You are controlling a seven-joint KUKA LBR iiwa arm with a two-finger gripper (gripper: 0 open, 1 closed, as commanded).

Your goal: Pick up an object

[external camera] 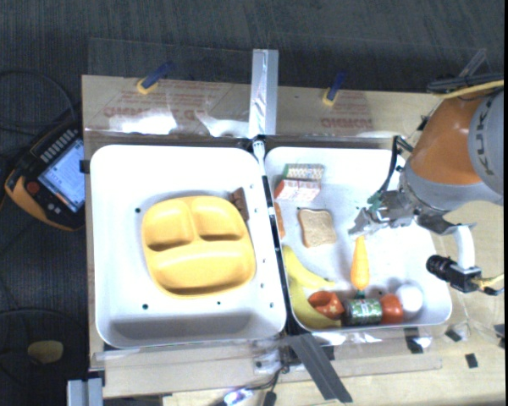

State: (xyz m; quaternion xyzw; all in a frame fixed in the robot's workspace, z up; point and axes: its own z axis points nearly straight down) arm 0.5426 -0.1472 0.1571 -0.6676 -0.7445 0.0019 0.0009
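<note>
Right white bin (pixel 440 311), carrot (pixel 360 262) just below the gripper (pixel 366 223), jaws' state unclear

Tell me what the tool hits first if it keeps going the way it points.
Probably the bread: the tool points left across the right bin, and the bread lies next in line. Its height above the floor is unclear, so it might pass over.

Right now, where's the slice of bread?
The slice of bread lies in the right bin, below the small carton and left of the carrot.
</note>
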